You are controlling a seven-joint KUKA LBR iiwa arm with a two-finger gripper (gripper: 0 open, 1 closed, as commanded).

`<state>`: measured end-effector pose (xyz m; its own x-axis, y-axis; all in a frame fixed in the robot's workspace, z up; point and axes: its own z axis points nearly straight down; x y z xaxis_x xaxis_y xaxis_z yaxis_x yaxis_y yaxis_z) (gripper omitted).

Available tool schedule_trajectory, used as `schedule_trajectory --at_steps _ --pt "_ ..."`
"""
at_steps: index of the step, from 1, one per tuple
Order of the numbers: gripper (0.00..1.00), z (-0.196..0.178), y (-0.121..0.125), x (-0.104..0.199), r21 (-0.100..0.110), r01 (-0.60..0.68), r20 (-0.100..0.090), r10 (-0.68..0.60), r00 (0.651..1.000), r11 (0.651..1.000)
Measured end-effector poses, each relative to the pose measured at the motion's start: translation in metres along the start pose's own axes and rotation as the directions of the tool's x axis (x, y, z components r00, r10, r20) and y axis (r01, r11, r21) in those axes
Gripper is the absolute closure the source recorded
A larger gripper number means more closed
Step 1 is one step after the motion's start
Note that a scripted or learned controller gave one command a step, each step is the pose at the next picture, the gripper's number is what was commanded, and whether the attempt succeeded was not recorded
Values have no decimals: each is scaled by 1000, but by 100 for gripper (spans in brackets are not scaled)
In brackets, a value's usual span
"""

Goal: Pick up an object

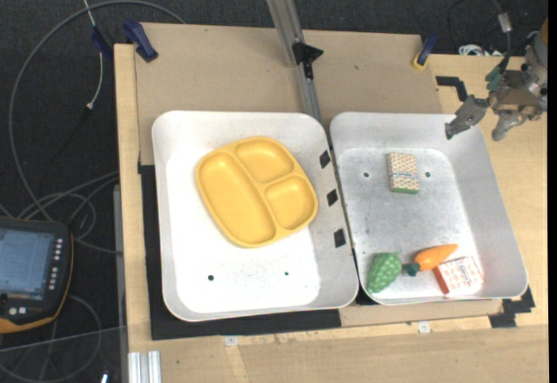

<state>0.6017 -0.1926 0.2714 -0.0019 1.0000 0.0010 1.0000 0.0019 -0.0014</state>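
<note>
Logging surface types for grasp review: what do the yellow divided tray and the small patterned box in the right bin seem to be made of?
The yellow tray looks like moulded plastic with a smooth, slightly glossy finish: uniform colour, rounded compartment walls. The patterned box looks like printed cardboard, matte, with flat faces and crisp edges, though that is less certain at this size.

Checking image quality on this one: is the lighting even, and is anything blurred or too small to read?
Camera view: lighting is soft and even, with only faint shadows under the yellow tray and the toys; no strong glare on the white bins. The gripper at the right edge looks slightly smeared. Print on the small patterned box and the orange-red box is too small to read.
</note>
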Motion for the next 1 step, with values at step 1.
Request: schedule_trajectory --at_steps 1 --pt "0 0 0 0 0 0 0 0 1000 1000"
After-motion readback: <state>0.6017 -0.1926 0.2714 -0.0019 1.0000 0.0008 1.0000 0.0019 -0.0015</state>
